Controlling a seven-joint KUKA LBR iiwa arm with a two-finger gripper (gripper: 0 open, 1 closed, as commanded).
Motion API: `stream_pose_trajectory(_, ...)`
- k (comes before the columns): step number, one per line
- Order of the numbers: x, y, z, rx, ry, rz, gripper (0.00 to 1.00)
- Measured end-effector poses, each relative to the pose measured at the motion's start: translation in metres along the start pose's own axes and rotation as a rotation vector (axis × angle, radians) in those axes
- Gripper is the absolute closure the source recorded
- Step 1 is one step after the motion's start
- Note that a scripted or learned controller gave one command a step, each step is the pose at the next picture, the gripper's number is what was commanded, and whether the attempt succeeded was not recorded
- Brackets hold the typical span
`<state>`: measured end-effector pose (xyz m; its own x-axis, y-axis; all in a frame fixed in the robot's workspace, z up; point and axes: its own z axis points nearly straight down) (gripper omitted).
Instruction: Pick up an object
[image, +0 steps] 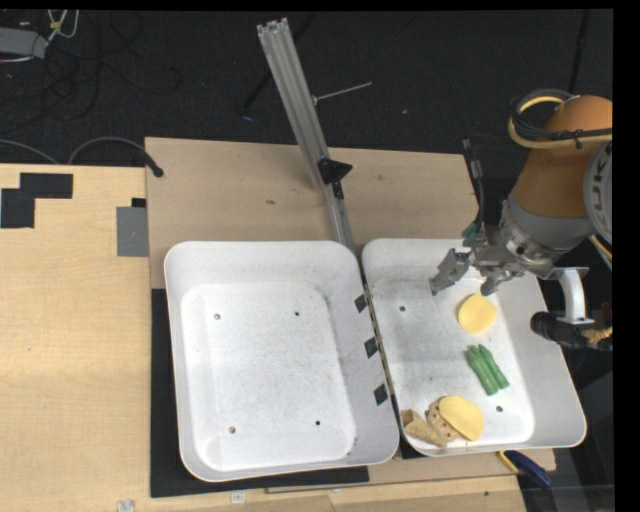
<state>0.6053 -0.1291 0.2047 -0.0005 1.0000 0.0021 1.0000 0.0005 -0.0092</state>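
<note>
The grey arm with its orange band reaches in from the right, and its two-finger gripper (466, 279) hangs over the far part of the right-hand shallow white bin (420, 340). The two dark fingers are spread wide apart, one pointing left toward the bin's middle and the other angled down toward the near right, and nothing sits between them. Just beside the nearer finger, a round pale yellow object (477, 315) lies on the bin floor, close to the fingertip; whether they touch cannot be told. Nearer the front, a short green stick-shaped object (487, 369) lies at a slant, apart from the yellow piece. In the near corner of the same bin a second yellow rounded object (460, 416) rests against a tan, crumpled-looking piece (424, 428). The left-hand shallow white bin (190, 300) sits side by side with the right one, their edges meeting along a row of small dark clips (371, 347).
</note>
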Motion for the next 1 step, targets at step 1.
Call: stream_pose_trajectory(1,-0.0089,-0.0003,0.0579,0.000,-0.001,0.001,0.00)
